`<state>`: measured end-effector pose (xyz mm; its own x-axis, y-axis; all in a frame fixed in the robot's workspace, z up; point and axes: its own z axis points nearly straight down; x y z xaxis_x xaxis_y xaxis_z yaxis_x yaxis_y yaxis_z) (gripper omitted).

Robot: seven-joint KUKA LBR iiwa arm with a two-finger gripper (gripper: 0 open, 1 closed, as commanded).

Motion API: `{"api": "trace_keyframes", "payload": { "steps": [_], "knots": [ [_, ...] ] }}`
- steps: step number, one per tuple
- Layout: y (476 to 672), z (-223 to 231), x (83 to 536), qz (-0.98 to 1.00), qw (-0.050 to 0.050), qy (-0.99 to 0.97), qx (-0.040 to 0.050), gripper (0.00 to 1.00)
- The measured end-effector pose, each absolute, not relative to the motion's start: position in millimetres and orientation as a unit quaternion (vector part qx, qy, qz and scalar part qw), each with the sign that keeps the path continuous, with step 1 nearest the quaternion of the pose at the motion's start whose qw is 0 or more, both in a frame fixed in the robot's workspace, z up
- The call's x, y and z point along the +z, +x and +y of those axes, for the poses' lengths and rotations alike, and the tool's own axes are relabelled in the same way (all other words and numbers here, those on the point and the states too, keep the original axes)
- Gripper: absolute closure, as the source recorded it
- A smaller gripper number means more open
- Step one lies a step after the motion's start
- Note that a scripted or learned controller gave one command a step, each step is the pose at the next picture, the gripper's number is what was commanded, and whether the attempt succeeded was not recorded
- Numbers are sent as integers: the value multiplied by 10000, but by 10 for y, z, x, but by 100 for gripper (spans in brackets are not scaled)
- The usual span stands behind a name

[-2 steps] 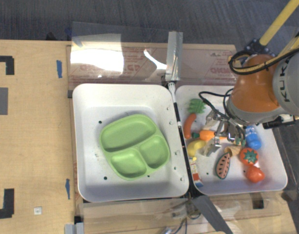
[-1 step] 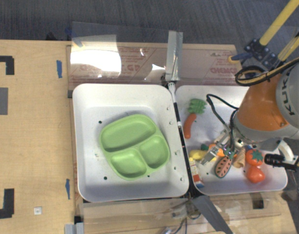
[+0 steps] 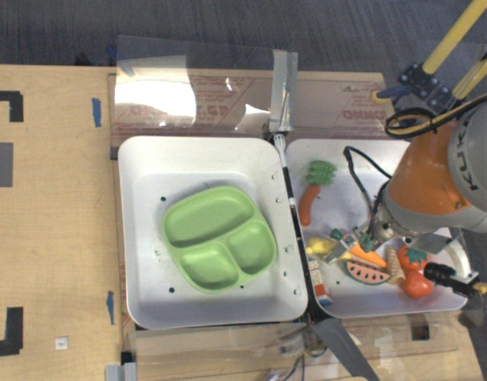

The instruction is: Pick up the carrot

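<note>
Up closest to the lens, the grey arm [image 3: 458, 173] sweeps in from the right, orange band [image 3: 424, 182] bright above the wrist, and it hangs low over the right bin. Its gripper [image 3: 369, 238] is down among a cluster of toys near the middle of that bin; open or closed, I cannot tell from this angle, the wrist hides it.

Now the left bin [image 3: 140, 213], big and white, carries a green divided plate [image 3: 220, 236] sitting at a slant in its middle. Next door, touching along the shared rim, the right bin [image 3: 347, 304] holds all the small stuff.

And the carrot [image 3: 308, 201]! It lies on the floor of the right bin, hard by the left wall, in the far half. Long axis runs nearly straight up and down the picture, tilted a touch: leafy green top toward the far edge and slightly right, orange tip pointing back toward the near edge and the left wall. It sits apart from the gripper, nothing touching it.

Below the gripper, a watermelon slice [image 3: 366, 273] lies flat; right of it, a red round toy [image 3: 416, 284]; left, a yellow piece [image 3: 323, 247]; and just beside the gripper, a small orange piece [image 3: 370, 255]
</note>
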<state>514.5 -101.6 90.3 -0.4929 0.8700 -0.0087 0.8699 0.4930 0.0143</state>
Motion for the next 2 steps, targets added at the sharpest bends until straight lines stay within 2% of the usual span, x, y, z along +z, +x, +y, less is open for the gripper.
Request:
{"api": "trace_keyframes", "payload": {
  "steps": [1,2],
  "knots": [
    [5169,-1025,1018,8642,118,5030,45,100],
    [4852,-460,1860,8188,22,5741,20,100]
  ]
}}
